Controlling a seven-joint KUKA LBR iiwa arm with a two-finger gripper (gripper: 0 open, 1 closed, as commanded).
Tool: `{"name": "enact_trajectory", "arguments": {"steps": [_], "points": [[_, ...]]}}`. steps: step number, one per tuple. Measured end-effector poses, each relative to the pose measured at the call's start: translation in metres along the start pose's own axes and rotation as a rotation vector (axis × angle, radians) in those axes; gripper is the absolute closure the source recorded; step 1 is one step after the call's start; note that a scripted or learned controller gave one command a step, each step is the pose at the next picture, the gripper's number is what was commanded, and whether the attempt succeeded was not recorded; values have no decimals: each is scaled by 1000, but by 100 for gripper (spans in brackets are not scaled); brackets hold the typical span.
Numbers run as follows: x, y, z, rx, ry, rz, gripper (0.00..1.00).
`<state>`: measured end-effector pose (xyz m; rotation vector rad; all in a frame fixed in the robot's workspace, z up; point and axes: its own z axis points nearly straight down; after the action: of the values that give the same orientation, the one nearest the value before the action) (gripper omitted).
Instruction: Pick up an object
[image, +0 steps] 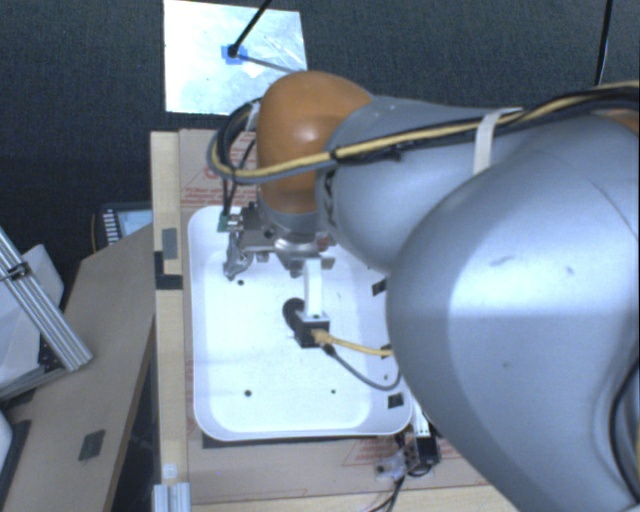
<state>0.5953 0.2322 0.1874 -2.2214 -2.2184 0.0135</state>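
Camera view sets the gripper (238, 262) low over the far-left corner of the white bin (260, 410); I cannot tell how open it is, what it holds, or where the object lies, so best descend slowly and straight.

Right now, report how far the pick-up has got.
Done: the arm is over the white bin, with the pincer low near its far end. In hand: nothing I can confirm; the arm blocks much of the view. Left: grasp an object and lift it clear.
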Motion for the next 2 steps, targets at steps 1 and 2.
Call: {"name": "enact_trajectory", "arguments": {"steps": [1,2], "points": [[1,33,-214,-28,11,-6,0],[2,-61,-296,-16,11,-10,0]]}}
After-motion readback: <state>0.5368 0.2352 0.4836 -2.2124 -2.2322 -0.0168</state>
